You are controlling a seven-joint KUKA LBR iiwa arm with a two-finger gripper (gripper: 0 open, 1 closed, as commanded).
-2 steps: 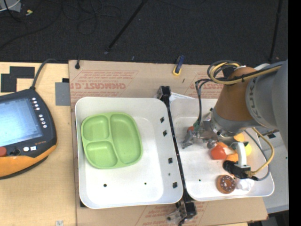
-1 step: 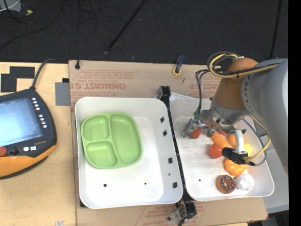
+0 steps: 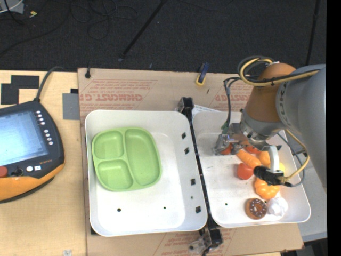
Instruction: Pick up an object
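I see the end effector (image 3: 228, 144) low in the right bin (image 3: 213, 196), just left of the carrot (image 3: 248, 157). I cannot tell its state

Claw (image 3: 226, 143) fingers hidden among toys (image 3: 250, 159).

Dark floor (image 3: 160, 25) (cables strewn), cardboard-covered bench (image 3: 138, 92), control tablet (image 3: 26, 143) at left
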